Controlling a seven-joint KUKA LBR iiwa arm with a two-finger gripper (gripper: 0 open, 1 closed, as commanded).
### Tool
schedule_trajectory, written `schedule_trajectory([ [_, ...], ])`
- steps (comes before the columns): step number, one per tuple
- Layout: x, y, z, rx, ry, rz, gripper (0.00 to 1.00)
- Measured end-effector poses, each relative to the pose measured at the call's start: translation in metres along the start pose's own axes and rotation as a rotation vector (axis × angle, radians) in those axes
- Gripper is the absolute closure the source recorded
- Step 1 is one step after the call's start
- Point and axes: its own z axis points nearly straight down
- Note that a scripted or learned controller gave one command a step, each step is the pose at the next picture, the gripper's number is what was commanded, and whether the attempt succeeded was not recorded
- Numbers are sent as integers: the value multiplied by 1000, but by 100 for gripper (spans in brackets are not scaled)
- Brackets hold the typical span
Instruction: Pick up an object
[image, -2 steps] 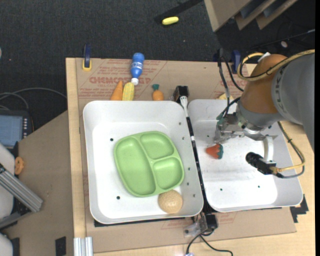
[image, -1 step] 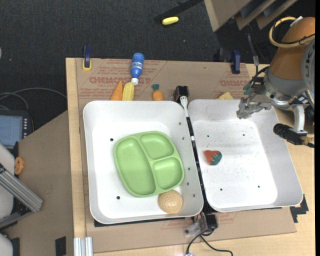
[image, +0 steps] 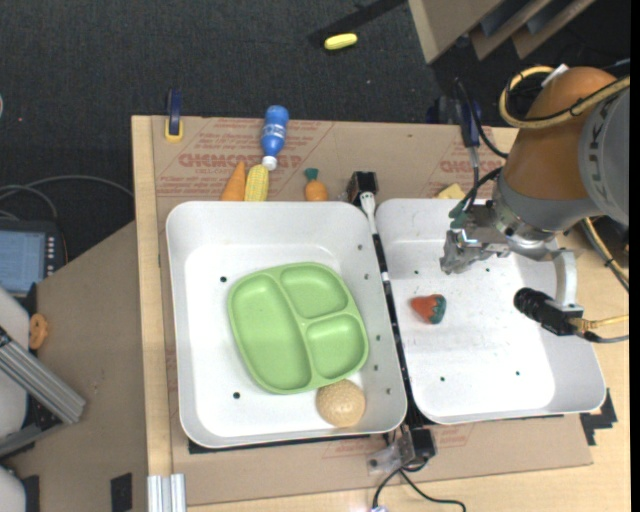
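Strawberry (image: 430, 308), red with a green top, lies on the floor of the right bin (image: 520, 390), near its left wall. Up and to the right of it, not touching, hangs the gripper (image: 458, 256). You cannot tell how the claw stands from this slant. Left bin (image: 200, 300) holds a green tray (image: 297, 326) with three parts. A tan ball (image: 341, 403) touches the tray's near edge.

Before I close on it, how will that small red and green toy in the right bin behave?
The strawberry-like toy looks small and rounded, so it is probably light and may roll or skid on the smooth right bin floor. It lies apart from the walls, so a nudge from the gripper could push it away.
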Motion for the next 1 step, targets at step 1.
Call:
schedule_trajectory([
  [1,27,-38,-23,-1,-1,1,100],
])
